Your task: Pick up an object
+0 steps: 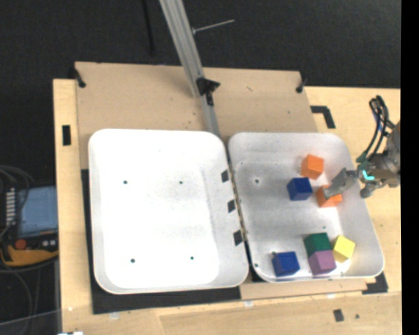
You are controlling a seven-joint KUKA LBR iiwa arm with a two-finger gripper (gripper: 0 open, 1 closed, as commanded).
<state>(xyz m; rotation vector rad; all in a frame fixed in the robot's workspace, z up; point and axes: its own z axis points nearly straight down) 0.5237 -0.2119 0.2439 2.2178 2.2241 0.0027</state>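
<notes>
**Approach to an orange block, right bin**

Tool [339, 185] reaching in from the right edge of the right bin [265, 152], low over an orange block [328, 198] near the bin's right wall; finger state not discernible. Judged step: descent before grasp. Next: centring on the block, closing, then lifting clear of the blue block [299, 188] beside it.

A pale wooden bench [286, 313] carries a tan board [140, 96] toward its far side and two shallow white bins side by side on a dark mat. The left bin [101, 187] and the right bin [265, 155] touch along their inner edges, joined by small dark clips. A slanted metal rail [185, 40] rises from the board behind them.
</notes>
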